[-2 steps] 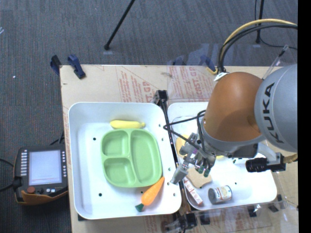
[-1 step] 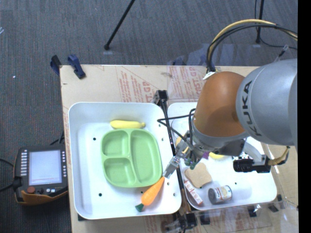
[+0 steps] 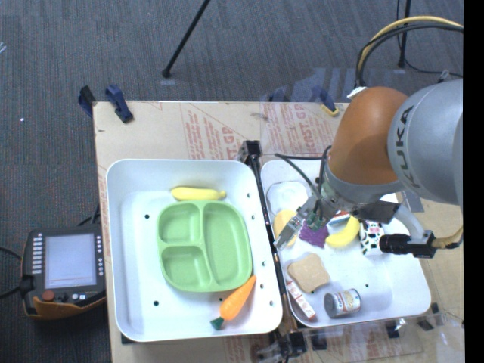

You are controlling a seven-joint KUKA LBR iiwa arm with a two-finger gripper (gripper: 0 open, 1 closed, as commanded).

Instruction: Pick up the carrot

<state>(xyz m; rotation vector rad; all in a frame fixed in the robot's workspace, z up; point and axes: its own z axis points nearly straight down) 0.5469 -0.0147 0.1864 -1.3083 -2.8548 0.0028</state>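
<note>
The carrot point(image 3: 238, 297) is orange with a small green top. It lies at a slant in the left bin point(image 3: 125, 278), near that bin's front right corner and just off the front edge of the green divided plate point(image 3: 204, 244). My gripper point(image 3: 293, 231) hangs low over the left side of the right bin point(image 3: 412, 290), across the wall between the bins from the carrot and farther back. It is beside a yellow round item point(image 3: 283, 221). The big grey and orange wrist point(image 3: 370, 146) hides much of the right bin's back.
A yellow banana point(image 3: 198, 193) lies behind the plate. The right bin holds a toast slice point(image 3: 308, 272), a small can point(image 3: 342, 302), a purple piece point(image 3: 314, 234), a yellow fruit point(image 3: 344, 233), a black-and-white item point(image 3: 370, 237) and a tube point(image 3: 299, 299). A pendant point(image 3: 66, 267) sits left of the bench.
</note>
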